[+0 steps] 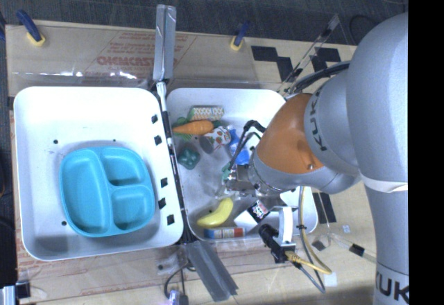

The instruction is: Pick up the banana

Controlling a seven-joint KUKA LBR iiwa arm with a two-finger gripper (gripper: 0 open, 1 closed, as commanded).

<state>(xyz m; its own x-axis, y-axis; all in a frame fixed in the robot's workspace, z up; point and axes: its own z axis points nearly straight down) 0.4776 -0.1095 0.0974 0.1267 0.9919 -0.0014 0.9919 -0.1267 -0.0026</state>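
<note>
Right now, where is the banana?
The banana lies near the front edge of the right bin, just below the gripper and above a marker-like tube.

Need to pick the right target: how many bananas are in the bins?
1: the banana lies near the front of the right bin, beside the arm; others may be hidden under it.

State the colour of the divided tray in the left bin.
Light blue tray, seen clearly in the camera view.
</note>
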